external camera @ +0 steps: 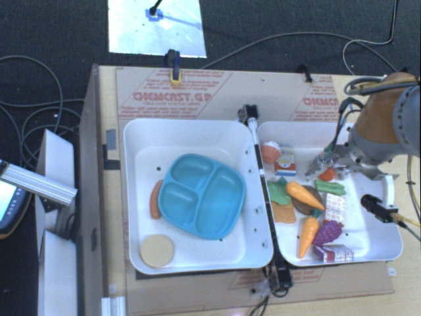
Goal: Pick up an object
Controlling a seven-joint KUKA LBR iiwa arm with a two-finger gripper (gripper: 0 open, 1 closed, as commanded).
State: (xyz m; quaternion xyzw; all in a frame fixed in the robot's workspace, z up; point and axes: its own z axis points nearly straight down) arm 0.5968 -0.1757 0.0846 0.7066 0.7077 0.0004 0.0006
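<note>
My gripper [324, 164] hangs low over the back right part of the right bin [388, 242], with the grey arm and its orange band [385, 114] reaching in from the right. Directly under it lies a small red-orange toy [327, 174], next to a green vegetable [330, 187]. Close by are a carrot [304, 194], a second carrot [307, 236], purple grapes [329, 232], a white-and-red packet [336, 209] and a small carton [285, 162]. The gripper's body hides whether anything is held.
The left bin [141, 143] holds a blue divided plate [202, 195], a sausage [155, 199] and a round biscuit [158, 250]. A peach-coloured ball [270, 153], a green leaf [279, 191], a cracker [283, 213] and a small box [334, 253] also lie in the right bin.
</note>
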